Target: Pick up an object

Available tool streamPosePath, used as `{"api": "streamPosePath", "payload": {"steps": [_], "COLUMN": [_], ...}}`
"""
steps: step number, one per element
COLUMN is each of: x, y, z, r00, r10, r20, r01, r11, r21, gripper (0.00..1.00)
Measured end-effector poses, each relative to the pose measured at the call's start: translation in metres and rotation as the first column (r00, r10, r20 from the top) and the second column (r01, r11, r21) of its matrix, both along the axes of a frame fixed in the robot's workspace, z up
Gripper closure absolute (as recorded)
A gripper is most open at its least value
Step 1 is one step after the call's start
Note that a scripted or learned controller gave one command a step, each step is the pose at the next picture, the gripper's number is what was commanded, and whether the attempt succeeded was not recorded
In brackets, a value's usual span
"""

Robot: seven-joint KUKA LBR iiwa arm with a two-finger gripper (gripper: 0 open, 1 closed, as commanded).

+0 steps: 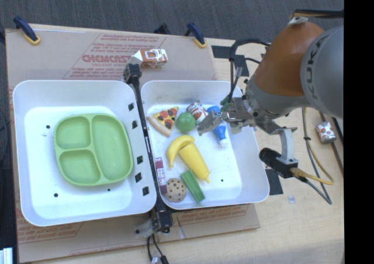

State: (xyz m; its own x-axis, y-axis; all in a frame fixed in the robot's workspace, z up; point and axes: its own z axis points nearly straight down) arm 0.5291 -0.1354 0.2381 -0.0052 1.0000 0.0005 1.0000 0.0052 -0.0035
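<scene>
The right bin (252, 157) holds several toy foods. A pizza slice (164, 119), a green ball (186, 121) and a red-and-white can (196, 111) lie at its far side. A blue-and-white tube (221, 134) lies just right of them. Nearer the front are a banana (177, 147), a yellow cone-shaped piece (196, 163), a green pickle (193, 186) and a cookie (174, 190). My gripper (215, 121) is low in the bin's far right part, between the can and the tube and touching or just over them. Nothing is visibly lifted.
The left bin (29, 105) carries a green divided plate (92, 149). A small orange-and-white carton (153, 57) lies on the cardboard behind the bins. A small can (326, 132) rests on the bench at far right. The arm's bulk overhangs the right bin's far right corner.
</scene>
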Motion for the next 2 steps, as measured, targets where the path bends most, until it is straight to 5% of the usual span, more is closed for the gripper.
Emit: {"api": "streamPosePath", "payload": {"steps": [1,2], "x": [-0.012,-0.009], "y": [-0.014,-0.014], "z": [-0.122,-0.108], "r00": [1.0,1.0], "r10": [0.001,0.007], "r20": [-0.003,0.002], "r01": [-0.001,-0.007], "r11": [1.0,1.0], "r21": [0.001,0.0], "gripper": [0.0,1.0]}}
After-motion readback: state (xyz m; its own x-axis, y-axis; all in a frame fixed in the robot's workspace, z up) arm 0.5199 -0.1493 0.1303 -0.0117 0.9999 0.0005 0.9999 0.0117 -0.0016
